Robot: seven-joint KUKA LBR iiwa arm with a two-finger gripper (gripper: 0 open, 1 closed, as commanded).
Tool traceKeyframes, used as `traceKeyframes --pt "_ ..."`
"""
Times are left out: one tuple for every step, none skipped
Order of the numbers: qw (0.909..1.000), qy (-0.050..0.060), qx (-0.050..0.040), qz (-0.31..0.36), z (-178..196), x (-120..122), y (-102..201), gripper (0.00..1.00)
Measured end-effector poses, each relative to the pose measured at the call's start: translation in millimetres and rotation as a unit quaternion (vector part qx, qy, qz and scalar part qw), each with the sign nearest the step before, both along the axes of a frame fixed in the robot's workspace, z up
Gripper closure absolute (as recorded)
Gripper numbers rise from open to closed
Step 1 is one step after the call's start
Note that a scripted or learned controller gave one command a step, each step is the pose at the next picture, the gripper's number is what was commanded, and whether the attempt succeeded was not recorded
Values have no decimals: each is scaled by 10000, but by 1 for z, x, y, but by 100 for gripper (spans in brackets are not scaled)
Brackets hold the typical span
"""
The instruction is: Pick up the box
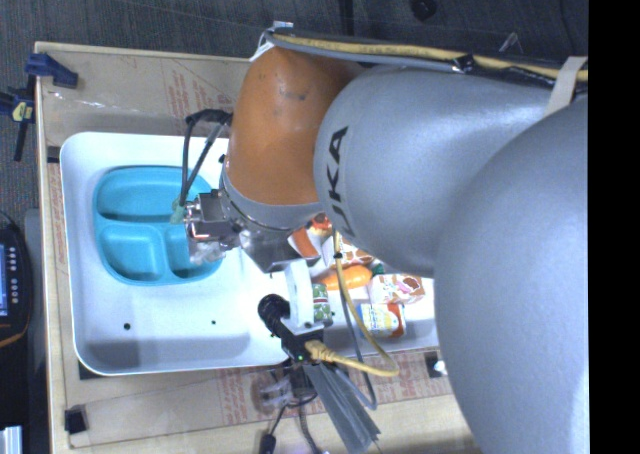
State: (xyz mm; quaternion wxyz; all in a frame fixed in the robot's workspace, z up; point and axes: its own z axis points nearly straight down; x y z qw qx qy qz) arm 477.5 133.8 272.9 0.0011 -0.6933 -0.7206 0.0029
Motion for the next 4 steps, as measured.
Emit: traceKeyframes --pt "9998 33 -16 175 -104 -3 64 100" --pt "9840 42 6 1779 -153 -3 35 100" --pt "9997 4 -3 249 -35 13 58 100" --pt "9899 33 5 1418 -97 -2 -3 100"
